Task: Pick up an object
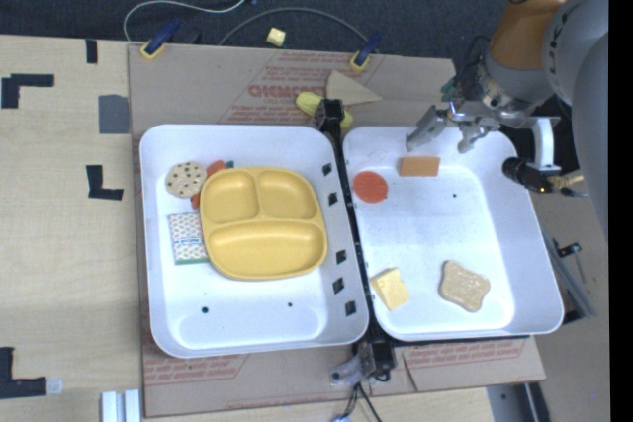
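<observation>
Camera view. The grey two-finger gripper (pixel 450 126) sits in the upper right of the frame, above the top rim of the right shallow white bin (pixel 524 252). Its jaws are spread wide with nothing between them. The nearest candidate for pickup is the small tan rectangular block (pixel 419 167). It lies just below and slightly left of the jaws, near the bin's upper edge. Its long axis runs left to right across the frame. A short descent toward lower left would likely bring the jaws over it.

Right bin contents: the tan block, a flat round red-orange disc (pixel 371 187) to its left, a pale yellow cheese-like wedge (pixel 391 289) at lower left, and a beige toast-shaped slice (pixel 464 286) at lower right.

Left shallow white bin (pixel 158 311) contents: a yellow three-compartment plastic plate (pixel 264 222), a round speckled cookie (pixel 185 179), and a small patterned rectangular packet (pixel 187 237).
</observation>
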You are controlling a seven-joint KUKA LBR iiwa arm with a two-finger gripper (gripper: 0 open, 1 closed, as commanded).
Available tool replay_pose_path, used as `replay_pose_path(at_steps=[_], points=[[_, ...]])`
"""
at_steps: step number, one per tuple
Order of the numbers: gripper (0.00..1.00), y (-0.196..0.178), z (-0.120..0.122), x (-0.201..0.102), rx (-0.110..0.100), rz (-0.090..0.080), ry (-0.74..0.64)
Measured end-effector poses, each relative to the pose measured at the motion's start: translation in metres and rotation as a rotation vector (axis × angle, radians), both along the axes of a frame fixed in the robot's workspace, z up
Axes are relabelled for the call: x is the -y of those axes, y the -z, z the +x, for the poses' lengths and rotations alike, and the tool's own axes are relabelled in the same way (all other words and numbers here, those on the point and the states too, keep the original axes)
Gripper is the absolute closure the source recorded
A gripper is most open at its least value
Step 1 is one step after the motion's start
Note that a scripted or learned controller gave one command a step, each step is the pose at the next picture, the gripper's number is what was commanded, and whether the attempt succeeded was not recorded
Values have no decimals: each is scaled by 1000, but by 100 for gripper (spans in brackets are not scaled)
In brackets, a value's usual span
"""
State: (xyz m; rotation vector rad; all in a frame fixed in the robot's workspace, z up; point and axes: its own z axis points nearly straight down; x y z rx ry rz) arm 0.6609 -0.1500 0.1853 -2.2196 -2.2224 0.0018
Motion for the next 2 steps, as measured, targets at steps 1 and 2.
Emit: replay_pose_path(at_steps=[1,2], points=[[0,62,-4,-50,-5,1,-3],[0,100,-3,-36,2,-1,1]])
